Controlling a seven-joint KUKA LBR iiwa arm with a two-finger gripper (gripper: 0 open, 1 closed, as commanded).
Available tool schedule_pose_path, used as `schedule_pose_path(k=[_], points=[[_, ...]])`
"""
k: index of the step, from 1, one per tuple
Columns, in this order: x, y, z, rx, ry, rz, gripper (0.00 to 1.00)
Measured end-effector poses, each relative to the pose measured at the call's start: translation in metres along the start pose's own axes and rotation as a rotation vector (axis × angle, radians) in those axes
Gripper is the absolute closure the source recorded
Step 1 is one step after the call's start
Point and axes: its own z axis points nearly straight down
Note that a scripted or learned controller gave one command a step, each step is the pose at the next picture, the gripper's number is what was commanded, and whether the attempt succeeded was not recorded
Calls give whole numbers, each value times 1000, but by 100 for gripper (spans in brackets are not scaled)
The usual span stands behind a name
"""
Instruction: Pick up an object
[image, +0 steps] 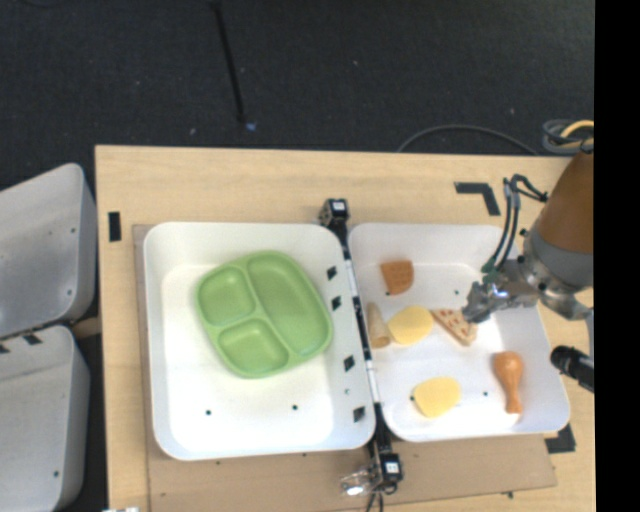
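A wooden bench (230, 185) bears two shallow white bins side by side (joined along a black-clipped seam). The left bin (165, 400) holds a green three-compartment plate (264, 313). Dark floor (150, 70) lies beyond; white chair seats (40, 250) stand at left

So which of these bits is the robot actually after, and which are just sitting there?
Could be picked up (right bin, near the gripper):
pizza slice
brown chunk
two yellow pieces
drumstick
tan wedge

Just lying about:
green divided plate, in the left bin
black cable beyond the bench
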Motion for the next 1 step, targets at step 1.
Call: schedule_pose_path(k=[1], points=[[58, 19, -13, 1, 1, -2, 100]])
